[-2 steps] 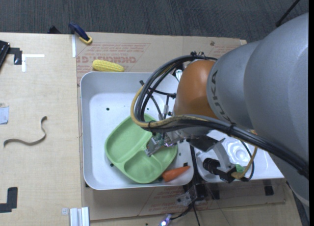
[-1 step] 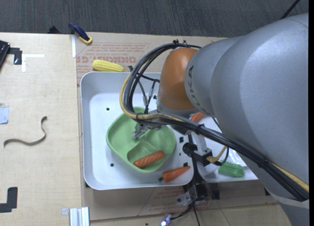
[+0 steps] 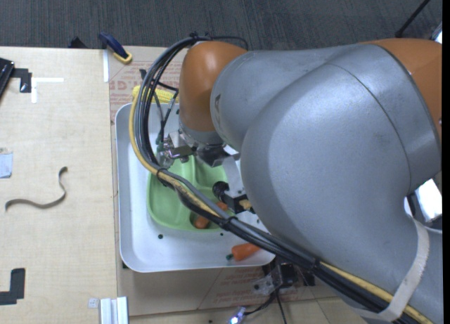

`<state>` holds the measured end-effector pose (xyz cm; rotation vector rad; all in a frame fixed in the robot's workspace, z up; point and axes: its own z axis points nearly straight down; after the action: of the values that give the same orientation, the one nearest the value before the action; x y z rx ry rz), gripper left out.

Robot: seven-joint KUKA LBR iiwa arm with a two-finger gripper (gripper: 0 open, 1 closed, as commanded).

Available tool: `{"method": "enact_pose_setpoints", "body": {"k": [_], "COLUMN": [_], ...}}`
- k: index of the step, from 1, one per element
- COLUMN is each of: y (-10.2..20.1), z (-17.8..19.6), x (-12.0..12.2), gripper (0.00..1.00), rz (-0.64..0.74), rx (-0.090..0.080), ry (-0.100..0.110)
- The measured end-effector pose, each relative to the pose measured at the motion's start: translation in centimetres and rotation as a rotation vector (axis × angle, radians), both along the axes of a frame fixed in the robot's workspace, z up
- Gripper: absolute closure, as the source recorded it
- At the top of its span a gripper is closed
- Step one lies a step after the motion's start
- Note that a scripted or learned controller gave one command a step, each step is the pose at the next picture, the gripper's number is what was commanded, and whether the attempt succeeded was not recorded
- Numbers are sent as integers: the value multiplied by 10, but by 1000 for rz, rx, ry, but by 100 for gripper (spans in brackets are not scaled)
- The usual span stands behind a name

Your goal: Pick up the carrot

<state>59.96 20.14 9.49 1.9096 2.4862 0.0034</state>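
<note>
- Nearest us, the carrot [image 3: 244, 251] lies on the white bin [image 3: 133, 210] floor by its near rim, half under the arm's cables [image 3: 211, 210].
- We judge a descent could drag those cables across the carrot and roll it away.
- Farther in, the green tray [image 3: 169, 196] holds a small orange piece [image 3: 202, 223] that could be mistaken for the carrot.
- The hand [image 3: 184, 150] hangs over the tray's far end; we cannot tell its opening.
- The arm [image 3: 316, 154] hides the bin's right side.

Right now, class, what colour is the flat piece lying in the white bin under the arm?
Light green, seen best in the camera view.
</note>
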Motion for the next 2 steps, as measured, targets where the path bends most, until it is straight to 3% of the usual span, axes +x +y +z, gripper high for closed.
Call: {"method": "enact_pose_setpoints", "body": {"k": [1, 2], "y": [15, 5], "z": [1, 1], "x": [-18, -109], "gripper": [0, 0], "rz": [-187, -615], "rx": [-3, 5], "ry": [-1, -13]}}
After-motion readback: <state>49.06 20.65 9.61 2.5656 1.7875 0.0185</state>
